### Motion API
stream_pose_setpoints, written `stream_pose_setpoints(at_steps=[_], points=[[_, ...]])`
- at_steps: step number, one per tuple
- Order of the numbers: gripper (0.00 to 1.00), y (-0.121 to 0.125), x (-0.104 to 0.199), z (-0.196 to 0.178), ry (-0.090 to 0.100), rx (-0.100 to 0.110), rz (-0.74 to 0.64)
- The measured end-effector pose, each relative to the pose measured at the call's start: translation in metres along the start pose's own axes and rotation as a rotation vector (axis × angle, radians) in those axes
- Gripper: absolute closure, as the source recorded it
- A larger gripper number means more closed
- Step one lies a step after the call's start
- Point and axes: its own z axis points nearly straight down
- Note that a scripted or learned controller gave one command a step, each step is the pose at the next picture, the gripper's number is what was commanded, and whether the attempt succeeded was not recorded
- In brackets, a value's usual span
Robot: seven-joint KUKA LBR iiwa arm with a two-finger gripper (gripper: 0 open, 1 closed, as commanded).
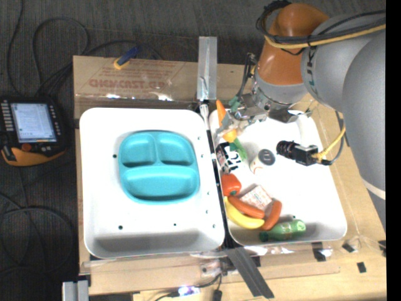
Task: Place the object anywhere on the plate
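Observation:
The blue divided plate (159,167) lies in the middle of the left bin (100,224), with nothing on it. My gripper (243,113) hangs over the far left corner of the right bin (326,199), under the orange wrist band. Just to its left, an orange carrot-like piece (220,111) leans on the divider between the bins. A small yellow-orange piece (229,133) lies just below the gripper. The wrist hides the gripper's tips, and I see no object held in it.
More toy food fills the right bin's left side: a black, white and green item (230,156), a small white bottle (262,159), a red piece (230,184), a banana (241,218), a green bottle (284,229). A black wrist-mounted unit (297,150) juts over the bin.

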Motion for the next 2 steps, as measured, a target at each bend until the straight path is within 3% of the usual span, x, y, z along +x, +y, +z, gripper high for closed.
stream_pose_setpoints(at_steps=[1, 2], points=[[1.0, -0.0082, 0.064, 0.0238, -0.001, 0.003, -0.082], [0.0, -0.0081, 0.064, 0.0236, -0.001, 0.002, -0.081]])
